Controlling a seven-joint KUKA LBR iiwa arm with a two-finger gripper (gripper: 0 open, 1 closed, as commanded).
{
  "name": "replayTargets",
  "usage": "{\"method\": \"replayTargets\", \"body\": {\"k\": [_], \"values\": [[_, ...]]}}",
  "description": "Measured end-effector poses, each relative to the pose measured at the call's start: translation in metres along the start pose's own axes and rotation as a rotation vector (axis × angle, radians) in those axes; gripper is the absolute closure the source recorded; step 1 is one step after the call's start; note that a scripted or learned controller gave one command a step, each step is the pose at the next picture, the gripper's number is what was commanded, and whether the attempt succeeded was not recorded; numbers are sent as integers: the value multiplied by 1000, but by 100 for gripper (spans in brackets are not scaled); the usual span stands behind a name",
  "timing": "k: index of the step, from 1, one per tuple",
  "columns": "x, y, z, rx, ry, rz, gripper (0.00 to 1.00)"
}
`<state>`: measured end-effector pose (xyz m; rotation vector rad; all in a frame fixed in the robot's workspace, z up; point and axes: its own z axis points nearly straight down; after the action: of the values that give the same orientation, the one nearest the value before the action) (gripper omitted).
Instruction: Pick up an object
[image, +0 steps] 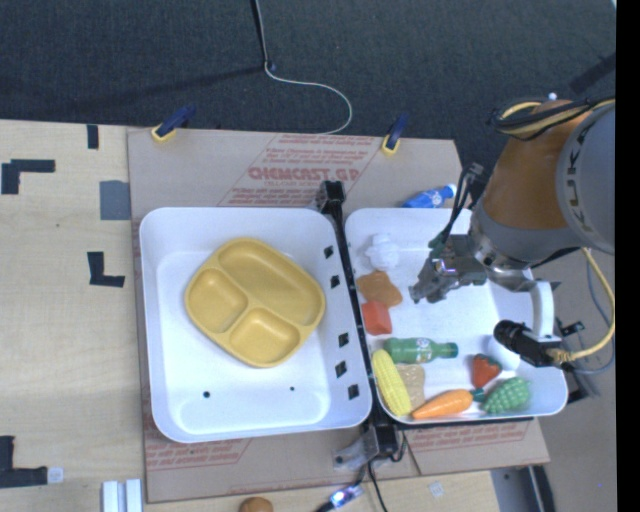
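Bottle (421, 350) — green (white label), flat

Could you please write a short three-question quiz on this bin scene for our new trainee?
1. True or false: the yellow divided plate lies in the left bin.
2. Which lies nearest the right bin's front wall: A) carrot, B) green bottle, C) blue item?
3. Fill in: the gripper hangs over the ____ bin.

Key: 1 true; 2 A; 3 right.
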<state>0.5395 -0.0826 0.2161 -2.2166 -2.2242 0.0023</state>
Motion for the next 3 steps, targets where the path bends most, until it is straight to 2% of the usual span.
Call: {"method": "replayTargets", "body": {"k": [1, 2, 3], "values": [[-11, 7, -17, 0, -1, 2, 100], [-2, 5, -16, 0, 0, 2, 100], [-17, 6, -10, 1, -1, 4, 100]]}}
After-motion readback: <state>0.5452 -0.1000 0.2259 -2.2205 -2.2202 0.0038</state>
